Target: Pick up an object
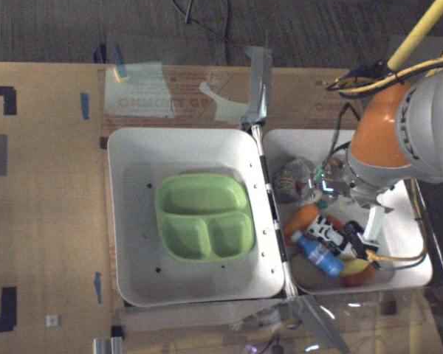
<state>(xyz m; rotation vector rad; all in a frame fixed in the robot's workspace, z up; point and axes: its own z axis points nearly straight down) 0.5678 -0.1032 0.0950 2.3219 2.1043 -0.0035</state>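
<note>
So the setup here is two white bins side by side on a wooden bench, and it looks like a sorting-style layout: the left bin (133, 271) has just a green divided tray (204, 217) sitting flat in the middle, three compartments, nothing in them that I can see, while all the grabbable clutter is piled in the right bin (421, 268). That's where the arm (399, 135) has come in from the right, orange band and all, bent down over the pile. The gripper (371, 227) is low in the right bin, just beside the heap, and honestly I can't tell how it's set, the wrist body blocks too much and the rest blends into the clutter. Nothing visibly sits between anything, so I wouldn't call it a grasp. The pile itself: an orange carrot-looking toy (301, 220) leaning toward the divider, a blue bottle-shaped thing (319, 255) lying on its side below it, a black-and-white object (326, 229) wedged between them, something yellow and red (360, 270) at the near edge, and a greyish crumpled item (292, 179) up toward the back. They're all touching or overlapping, which is probably why picks from this bin are dicey: grab one and you nudge its neighbours. My guess is the target is whatever's right under the wrist, near the black-and-white piece, but it's a judgement call. Task looks not yet done, everything's lying in the bin.
</note>
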